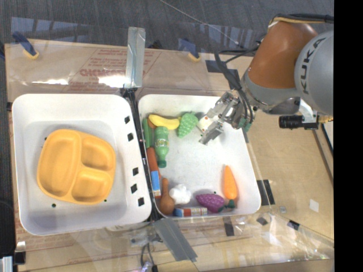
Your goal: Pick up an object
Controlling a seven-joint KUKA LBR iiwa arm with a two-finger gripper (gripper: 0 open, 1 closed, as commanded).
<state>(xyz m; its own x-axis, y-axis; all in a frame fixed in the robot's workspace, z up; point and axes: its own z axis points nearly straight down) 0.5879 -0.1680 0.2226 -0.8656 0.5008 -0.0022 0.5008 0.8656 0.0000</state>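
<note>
I count two bins (22, 152), one yellow tray (75, 166), one banana (163, 120), one green bottle (161, 146), two grape bunches, green (186, 124) and purple (210, 201), one carrot (229, 182), one white lump (181, 194) and one marker (190, 212).

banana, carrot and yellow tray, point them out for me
banana (163, 120): camera view, middle of its curved body
carrot (229, 183): camera view, middle of its orange body
yellow tray (63, 144): camera view, floor of its upper left compartment
</note>
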